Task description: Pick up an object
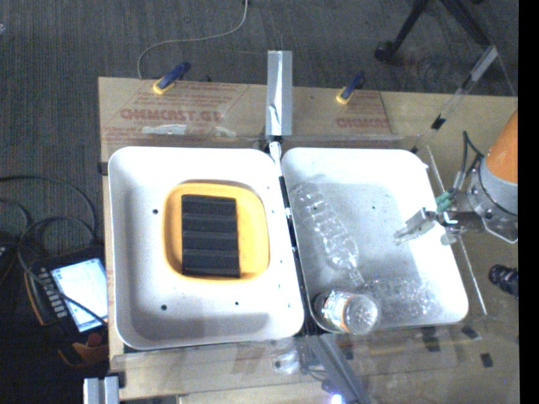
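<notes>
Right: pincer (pixel 418 223) over right bin (pixel 438 183), near bottle (pixel 330 230).

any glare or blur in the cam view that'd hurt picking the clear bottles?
Camera view: the clear plastic bottles nearly blend into the right bin, traced mostly by specular glints; the bottle at the front edge is brighter and better outlined. The gripper looks soft. The yellow-and-black sponge in the left bin has strong contrast.

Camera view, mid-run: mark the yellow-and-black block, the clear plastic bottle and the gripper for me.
yellow-and-black block (pixel 212 236): camera view, middle of its black ribbed top, left bin.
clear plastic bottle (pixel 327 225): camera view, mid-body, right bin.
gripper (pixel 414 225): camera view, at its fingertips, over the right bin.
</notes>
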`<state>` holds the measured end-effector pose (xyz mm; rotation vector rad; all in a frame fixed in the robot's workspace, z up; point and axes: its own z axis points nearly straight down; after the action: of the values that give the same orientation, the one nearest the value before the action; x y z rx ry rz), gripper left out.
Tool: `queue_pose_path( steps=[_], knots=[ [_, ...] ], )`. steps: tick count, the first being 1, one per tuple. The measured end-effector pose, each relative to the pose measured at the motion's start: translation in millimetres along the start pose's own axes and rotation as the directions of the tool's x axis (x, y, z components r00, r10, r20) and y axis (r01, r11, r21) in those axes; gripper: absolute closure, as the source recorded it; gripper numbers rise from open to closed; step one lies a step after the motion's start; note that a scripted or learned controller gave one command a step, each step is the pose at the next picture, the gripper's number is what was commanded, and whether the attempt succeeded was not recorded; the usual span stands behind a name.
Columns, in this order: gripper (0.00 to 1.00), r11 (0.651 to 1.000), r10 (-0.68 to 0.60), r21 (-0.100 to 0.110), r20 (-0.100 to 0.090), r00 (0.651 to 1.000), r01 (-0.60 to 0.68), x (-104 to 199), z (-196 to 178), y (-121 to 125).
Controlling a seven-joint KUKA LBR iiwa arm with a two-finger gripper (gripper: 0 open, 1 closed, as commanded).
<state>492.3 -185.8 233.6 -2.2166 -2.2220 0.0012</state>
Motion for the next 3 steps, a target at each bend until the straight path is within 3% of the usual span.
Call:
queue_pose_path(
  steps=[1, 2, 3],
  knots=[
    [0.0, 0.997, -0.074, -0.014, 0.005, 0.997, 0.074, 2.7, 141.6, -4.5],
    [0.0, 0.998, -0.055, -0.002, 0.002, 0.998, 0.055, 37.6, 79.2, 55.6],
    [0.0, 0.982, 0.191, -0.001, 0.005, 0.982, -0.191, -32.7, 75.4, 87.3]
  ],
)
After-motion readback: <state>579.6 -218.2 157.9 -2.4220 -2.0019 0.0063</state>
